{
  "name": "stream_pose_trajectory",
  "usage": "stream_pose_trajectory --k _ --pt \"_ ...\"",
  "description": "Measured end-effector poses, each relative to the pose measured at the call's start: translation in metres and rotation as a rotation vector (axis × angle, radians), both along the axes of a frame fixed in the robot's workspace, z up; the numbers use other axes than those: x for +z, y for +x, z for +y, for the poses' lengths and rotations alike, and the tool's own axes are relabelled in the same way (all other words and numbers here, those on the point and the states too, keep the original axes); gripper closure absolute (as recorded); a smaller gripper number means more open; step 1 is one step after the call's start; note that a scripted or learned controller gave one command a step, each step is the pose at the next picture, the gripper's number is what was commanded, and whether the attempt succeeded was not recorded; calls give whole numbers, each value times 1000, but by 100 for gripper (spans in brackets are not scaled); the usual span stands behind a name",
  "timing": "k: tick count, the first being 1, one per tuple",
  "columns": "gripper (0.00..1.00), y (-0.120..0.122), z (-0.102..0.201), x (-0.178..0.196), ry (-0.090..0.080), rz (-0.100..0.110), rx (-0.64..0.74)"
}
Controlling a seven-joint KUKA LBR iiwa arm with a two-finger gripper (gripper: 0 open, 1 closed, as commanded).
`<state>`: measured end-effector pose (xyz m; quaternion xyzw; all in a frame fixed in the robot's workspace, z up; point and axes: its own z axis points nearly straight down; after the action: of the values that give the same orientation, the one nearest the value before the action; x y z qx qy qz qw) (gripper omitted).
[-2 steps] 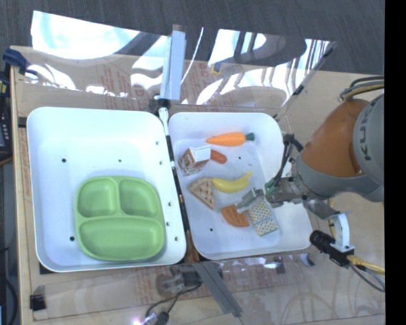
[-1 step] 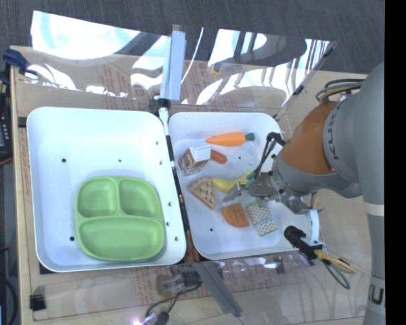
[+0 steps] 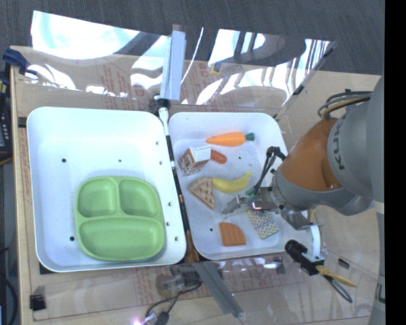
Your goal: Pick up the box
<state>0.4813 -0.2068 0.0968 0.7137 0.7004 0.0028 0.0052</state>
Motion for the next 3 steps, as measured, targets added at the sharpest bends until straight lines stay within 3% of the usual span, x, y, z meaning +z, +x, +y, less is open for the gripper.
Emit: stream_pose_trajectory --k 1,3 --pt "0 -4 -1 10 4 12 36" --pt "0 -4 -1 10 4 12 35"
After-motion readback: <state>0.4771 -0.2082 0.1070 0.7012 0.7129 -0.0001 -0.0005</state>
